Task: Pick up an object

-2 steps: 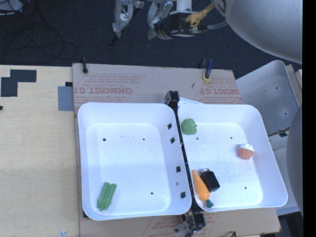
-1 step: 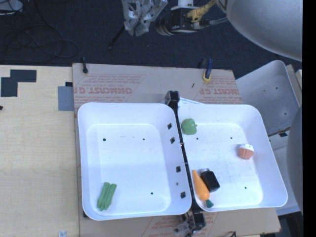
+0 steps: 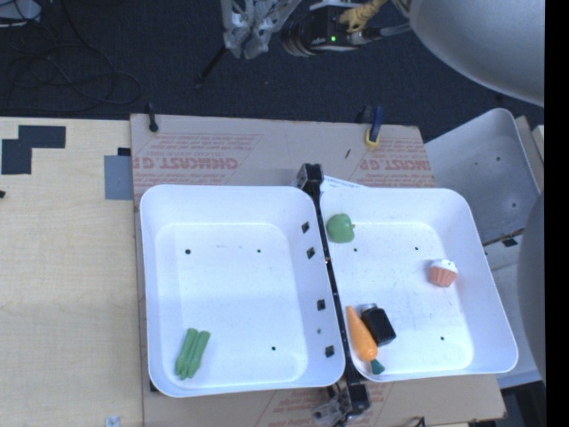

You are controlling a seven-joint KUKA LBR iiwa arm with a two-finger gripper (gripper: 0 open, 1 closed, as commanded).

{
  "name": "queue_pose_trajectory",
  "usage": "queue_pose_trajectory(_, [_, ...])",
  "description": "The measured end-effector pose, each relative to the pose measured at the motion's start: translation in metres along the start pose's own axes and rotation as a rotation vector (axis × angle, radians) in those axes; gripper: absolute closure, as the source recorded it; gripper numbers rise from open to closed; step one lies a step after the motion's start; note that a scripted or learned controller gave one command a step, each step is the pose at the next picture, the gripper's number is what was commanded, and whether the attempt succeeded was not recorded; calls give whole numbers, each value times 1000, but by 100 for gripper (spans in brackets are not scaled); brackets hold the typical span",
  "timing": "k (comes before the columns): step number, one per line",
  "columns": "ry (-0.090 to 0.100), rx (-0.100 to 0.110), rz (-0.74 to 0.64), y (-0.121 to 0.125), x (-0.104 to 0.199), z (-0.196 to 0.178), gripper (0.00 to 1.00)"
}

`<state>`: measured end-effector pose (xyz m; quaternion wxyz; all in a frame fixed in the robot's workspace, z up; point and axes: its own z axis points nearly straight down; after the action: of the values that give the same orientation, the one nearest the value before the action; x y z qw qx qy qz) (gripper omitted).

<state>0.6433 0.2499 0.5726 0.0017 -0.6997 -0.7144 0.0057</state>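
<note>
Two white bins (image 3: 233, 205) are seen well below the gripper (image 3: 258, 12), whose state cannot be told. A carrot (image 3: 360, 333) is laid lengthwise in the right bin, its green end pointed away from the gripper.

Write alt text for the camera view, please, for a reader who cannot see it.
Two shallow white bins sit side by side: the left bin holds green beans; the right bin holds a green apple, cupcake, carrot and black block. The gripper hangs above, beyond the bins.
</note>
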Motion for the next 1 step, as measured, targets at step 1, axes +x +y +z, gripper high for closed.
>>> queue_pose_trajectory(1, [1,-4,-5,0,2,-9,100])
